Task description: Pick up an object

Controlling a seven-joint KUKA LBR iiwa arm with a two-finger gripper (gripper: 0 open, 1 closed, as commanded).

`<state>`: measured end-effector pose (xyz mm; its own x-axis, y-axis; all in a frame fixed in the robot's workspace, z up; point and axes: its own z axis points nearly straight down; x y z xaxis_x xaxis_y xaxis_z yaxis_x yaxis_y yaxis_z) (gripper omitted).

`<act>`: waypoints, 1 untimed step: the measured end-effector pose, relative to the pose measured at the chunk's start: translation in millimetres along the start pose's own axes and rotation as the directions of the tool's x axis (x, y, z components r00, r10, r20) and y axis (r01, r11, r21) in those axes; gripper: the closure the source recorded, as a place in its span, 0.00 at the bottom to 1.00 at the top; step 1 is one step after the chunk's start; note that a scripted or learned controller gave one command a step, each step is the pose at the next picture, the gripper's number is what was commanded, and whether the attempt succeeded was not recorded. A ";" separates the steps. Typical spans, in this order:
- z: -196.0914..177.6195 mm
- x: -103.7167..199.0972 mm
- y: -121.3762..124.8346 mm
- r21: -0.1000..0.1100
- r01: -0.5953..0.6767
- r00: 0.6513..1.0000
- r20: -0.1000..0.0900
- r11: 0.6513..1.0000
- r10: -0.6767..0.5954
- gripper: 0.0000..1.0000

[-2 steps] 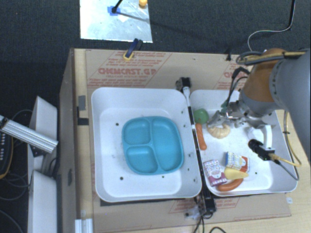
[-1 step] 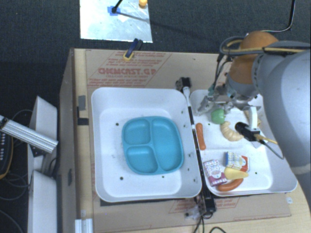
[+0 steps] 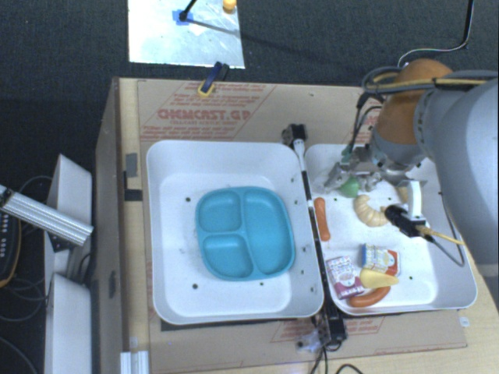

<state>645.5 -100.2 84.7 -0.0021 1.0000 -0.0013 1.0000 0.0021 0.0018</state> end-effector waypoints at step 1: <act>-0.4 -8.6 23.8 -0.001 0.002 1.000 0.000 1.000 -0.002 0.00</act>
<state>669.3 -108.7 85.2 -0.0045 1.0000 -0.0008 1.0000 0.0045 0.0032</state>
